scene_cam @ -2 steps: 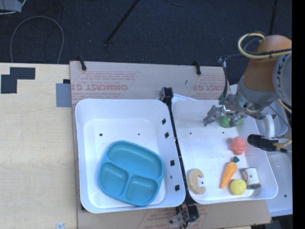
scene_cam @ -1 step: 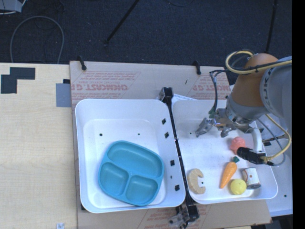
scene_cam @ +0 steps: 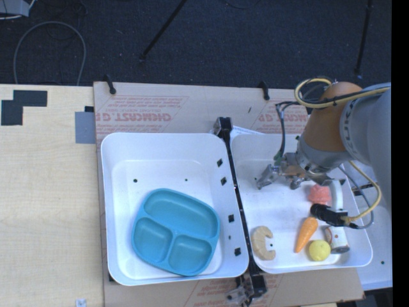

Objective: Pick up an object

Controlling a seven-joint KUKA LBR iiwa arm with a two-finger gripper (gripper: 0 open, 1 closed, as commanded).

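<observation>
From my seat I see two bins side by side on the table [scene_cam: 45, 203]. In the left bin [scene_cam: 121, 155] a divided tray [scene_cam: 176, 231] lies toward the near side, tilted a little. In the right bin [scene_cam: 255, 165] the things crowd its near right part: a curved piece [scene_cam: 262, 243] lies near the divider, a carrot [scene_cam: 305, 233] sits right of it, and a ball [scene_cam: 319, 251] rests just beside the carrot's lower end. A small block [scene_cam: 319, 194] lies behind the carrot. The arm [scene_cam: 358, 130] comes in from the right, and its claw [scene_cam: 281, 176] sits over the right bin's middle, left of the block.
</observation>
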